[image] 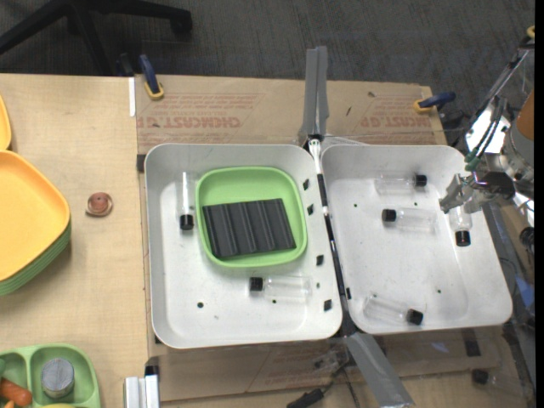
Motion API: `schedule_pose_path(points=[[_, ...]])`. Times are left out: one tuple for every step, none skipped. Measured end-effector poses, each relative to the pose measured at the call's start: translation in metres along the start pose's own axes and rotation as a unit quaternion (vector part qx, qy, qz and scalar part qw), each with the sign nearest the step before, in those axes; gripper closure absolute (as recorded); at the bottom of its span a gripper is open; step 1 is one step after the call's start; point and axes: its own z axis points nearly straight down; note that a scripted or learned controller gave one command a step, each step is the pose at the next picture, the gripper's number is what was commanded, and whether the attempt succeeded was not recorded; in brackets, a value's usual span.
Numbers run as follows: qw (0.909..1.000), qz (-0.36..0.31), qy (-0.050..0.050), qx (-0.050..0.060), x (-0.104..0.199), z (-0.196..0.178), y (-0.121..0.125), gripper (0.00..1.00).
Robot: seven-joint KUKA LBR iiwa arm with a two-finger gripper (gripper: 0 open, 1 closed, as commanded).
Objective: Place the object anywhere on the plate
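Over the right bin's (425, 161) far edge you see the gripper (463, 195) beside a clear vial (461, 226); jaw state unclear; green plate (248, 185) left

We see two bins of smooth white plastic — the left bin (166, 253) and the right bin (476, 296) — both with a slight sheen. The green plate (248, 185) looks like matt plastic, and on it lies a dark ribbed slab (247, 228), dull in finish. The vials (406, 218) are clear and glossy with black caps. The counter (81, 126) looks like pale matt wood, overlaid with brown cardboard (229, 113).
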Motion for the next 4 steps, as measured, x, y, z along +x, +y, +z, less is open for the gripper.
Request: schedule_pose_path(points=[[0.9937, -0.112, 0.000, -0.001, 0.017, 0.017, 0.049, 1.00], [0.9873, -0.159, 0.000, -0.001, 0.068, 0.032, 0.073, 1.00], [0.9774, -0.211, 0.000, -0.001, 0.127, 0.031, 0.078, 1.00], [0.9654, -0.261, 0.000, -0.001, 0.184, 0.047, 0.068, 1.00]])
